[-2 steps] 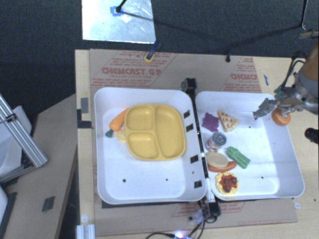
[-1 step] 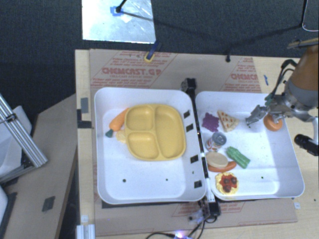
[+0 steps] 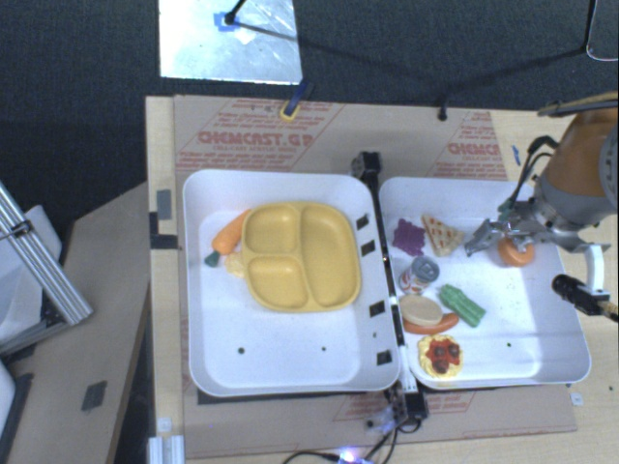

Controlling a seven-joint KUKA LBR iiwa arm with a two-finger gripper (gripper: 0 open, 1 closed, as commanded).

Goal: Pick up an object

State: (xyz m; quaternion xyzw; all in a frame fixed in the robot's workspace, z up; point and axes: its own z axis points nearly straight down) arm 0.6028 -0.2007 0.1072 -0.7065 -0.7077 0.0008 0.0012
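Left bin, centre-left of the frame: a yellow divided plate, with a toy carrot touching its upper-left edge.

Right bin, centre-right: a purple piece, a pizza slice, a small can, a green pickle, a bun on a sausage, and a round red-topped piece.

Upper right of that bin: the claw is low, just beside an orange round piece. Whether its fingers are apart or together cannot be told.

Risks, as judged: the claw sits to one side of the orange piece, so closing may nudge it away. The pizza slice nearby could be struck or dragged along.
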